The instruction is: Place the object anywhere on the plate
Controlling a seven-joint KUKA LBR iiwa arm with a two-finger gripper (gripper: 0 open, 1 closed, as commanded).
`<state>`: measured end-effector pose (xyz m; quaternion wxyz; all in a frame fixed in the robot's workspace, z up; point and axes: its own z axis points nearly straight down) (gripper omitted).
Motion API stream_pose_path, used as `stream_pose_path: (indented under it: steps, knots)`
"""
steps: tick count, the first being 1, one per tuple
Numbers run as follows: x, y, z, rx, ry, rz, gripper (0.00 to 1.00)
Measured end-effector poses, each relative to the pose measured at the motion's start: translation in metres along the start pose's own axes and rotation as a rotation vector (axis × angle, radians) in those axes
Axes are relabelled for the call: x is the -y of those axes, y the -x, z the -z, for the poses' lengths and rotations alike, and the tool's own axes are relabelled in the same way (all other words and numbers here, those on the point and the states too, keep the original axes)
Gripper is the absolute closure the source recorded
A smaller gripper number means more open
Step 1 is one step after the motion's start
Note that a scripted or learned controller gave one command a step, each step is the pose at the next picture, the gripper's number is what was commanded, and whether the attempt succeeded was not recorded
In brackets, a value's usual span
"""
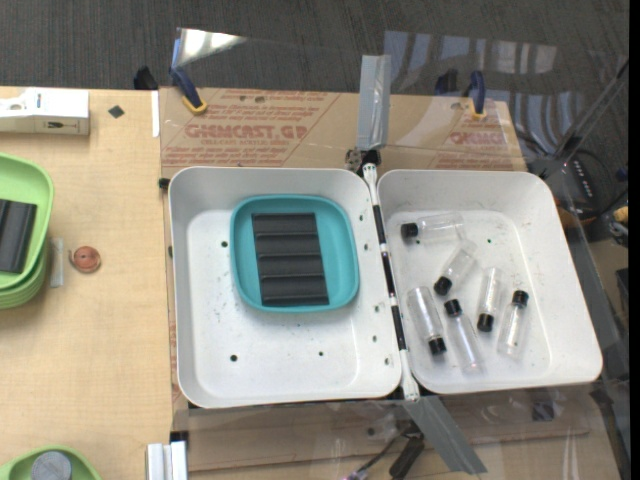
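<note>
In the camera view, two shallow white plastic bins are seen side by side on the bench. In the left bin (200,358) a teal rounded-square plate (296,253) is set toward the far edge, and a black ribbed insert (290,259) lies on its middle. In the right bin (560,268) six clear plastic vials with black caps are scattered. One vial (432,230) lies near the far left corner, its cap toward the divider. Another (454,271) is tilted near the middle. Two vials (428,323) and (461,335) lie close together toward the near edge, and two more (488,299) and (515,322) lie toward the right wall. None is on the plate. No gripper is seen, so its state cannot be told. A green dish (25,233) sits at the bench's left edge.
</note>
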<state>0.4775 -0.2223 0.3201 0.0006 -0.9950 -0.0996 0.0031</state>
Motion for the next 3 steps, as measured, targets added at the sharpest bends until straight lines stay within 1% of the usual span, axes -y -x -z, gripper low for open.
stream_pose_path:
  steps: [1, 2, 3]
  knots:
    - [0.0, -0.002, -0.052, 0.0, -0.001, 0.001, 0.0]
    - [0.0, 0.0, 0.089, 0.0, 0.001, 0.004, 0.0]
    - [-0.003, -0.013, 0.005, 0.0, 0.001, 0.0, 0.0]
